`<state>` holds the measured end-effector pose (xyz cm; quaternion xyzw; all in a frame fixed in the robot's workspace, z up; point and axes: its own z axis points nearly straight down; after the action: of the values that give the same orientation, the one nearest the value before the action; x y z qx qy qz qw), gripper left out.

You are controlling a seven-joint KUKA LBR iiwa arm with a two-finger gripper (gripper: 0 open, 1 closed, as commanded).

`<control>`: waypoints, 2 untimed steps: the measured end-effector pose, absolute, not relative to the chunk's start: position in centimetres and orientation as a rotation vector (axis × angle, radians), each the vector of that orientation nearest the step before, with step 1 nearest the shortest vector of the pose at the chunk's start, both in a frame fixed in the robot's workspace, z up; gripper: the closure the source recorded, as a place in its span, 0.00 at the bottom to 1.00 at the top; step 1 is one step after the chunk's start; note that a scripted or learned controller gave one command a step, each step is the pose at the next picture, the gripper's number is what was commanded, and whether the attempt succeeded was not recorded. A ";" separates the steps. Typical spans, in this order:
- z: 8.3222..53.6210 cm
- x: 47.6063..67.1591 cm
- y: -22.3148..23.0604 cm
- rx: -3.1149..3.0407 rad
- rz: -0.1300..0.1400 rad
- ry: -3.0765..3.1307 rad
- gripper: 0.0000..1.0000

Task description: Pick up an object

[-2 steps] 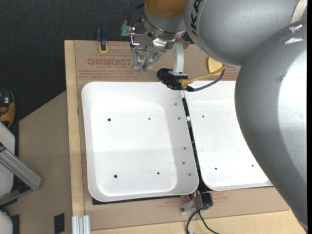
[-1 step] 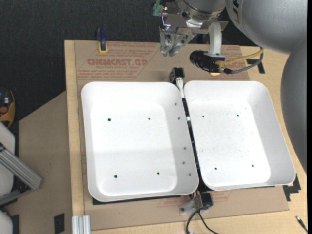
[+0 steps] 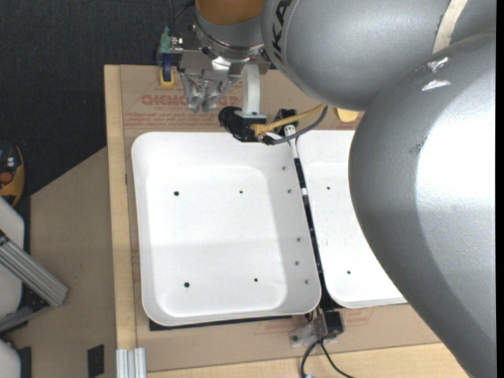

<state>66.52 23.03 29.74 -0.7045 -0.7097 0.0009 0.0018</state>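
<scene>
We see the gripper (image 3: 204, 99) hanging past the far rim of the left bin (image 3: 142, 211), over the brown desk (image 3: 118, 132) and just above a line of red print (image 3: 157, 99) on it. From this slant we cannot tell whether the gripper is wide or narrow, and we make out nothing held in it. Above it sits the orange band (image 3: 228, 6), and from there the grey arm (image 3: 394, 69) runs to the right and towards us, large in the frame. It covers most of the right bin (image 3: 339, 227), leaving a strip of white floor along that bin's left side in sight. The left bin lies in full view, its white floor marked by four small dark dots (image 3: 176, 194), with more dots along its right wall. A thin black cable (image 3: 305, 203) runs down the seam where the two bins meet. At the lower left, off the desk, lies a metal rail (image 3: 35, 272). We cannot tell where an object for picking lies; the arm hides much of the right bin.
</scene>
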 end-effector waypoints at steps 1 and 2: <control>33.7 66.7 17.7 -2.228 -0.007 -2.220 1.00; 23.5 66.4 22.5 -2.213 0.012 -2.221 1.00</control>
<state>66.43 22.50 23.52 -0.7057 -0.7085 0.0039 0.0031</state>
